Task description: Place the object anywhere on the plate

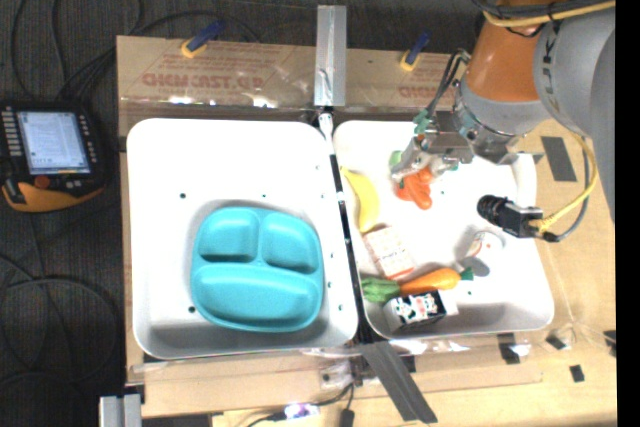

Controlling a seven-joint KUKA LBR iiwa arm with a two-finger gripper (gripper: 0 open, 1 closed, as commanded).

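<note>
Two bins: the left bin (160, 215) holds a blue plate (258, 267); right of it, fingers (418, 173), whose opening I cannot tell, meet an orange object (417, 189).

Bright, even light; white bins (240, 140) slightly overexposed.

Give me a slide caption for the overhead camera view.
Claw over an orange toy in the right bin; blue plate waits in the left bin.

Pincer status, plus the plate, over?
Pincer low over right bin, at small orange toy; grip unconfirmed. Blue divided plate in left bin, nothing on it. Banana, carrot, small cartons lie between.
</note>
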